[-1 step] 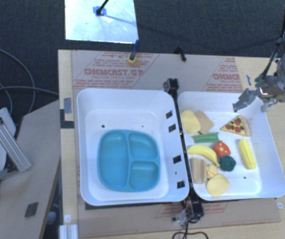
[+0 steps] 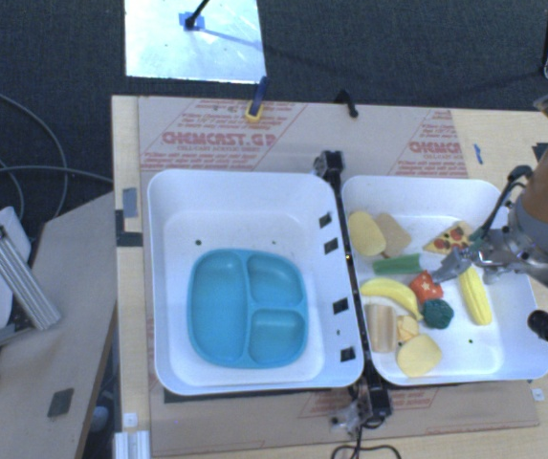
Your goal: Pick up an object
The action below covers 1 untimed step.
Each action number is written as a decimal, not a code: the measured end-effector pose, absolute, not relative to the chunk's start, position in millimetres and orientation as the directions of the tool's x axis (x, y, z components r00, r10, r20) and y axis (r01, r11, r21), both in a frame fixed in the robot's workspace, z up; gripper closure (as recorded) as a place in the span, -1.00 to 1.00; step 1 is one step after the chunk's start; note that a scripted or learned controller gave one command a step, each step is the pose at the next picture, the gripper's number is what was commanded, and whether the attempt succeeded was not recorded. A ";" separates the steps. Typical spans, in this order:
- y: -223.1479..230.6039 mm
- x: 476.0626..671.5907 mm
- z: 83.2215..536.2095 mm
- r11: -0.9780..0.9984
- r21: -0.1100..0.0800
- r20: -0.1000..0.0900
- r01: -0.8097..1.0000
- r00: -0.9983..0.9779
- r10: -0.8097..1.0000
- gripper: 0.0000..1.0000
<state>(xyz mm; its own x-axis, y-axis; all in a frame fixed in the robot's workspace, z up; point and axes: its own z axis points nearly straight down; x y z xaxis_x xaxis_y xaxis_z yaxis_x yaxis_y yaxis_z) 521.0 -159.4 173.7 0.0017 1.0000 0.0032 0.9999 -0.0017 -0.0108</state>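
Glossy white plastic bins [image 2: 245,189], smooth matt blue plastic tray [image 2: 247,307], printed cardboard sheet [image 2: 218,132], shiny metal plate [image 2: 194,25]

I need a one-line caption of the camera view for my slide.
Gripper poised over toy foods in the right bin, beside a tomato; a blue divided tray sits in the left bin.

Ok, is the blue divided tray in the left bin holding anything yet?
Empty. The blue divided plastic tray shows bare blue in all its compartments; the toy food pieces all lie in the right white bin.
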 end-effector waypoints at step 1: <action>-114.7 484.2 112.6 0.002 -0.008 0.005 1.000 -0.002 1.000 -1.00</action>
<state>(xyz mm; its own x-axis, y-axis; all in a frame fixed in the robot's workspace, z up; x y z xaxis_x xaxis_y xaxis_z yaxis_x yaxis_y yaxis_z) 484.2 -114.7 112.6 -0.0024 1.0000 0.0045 1.0000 0.0025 -0.0078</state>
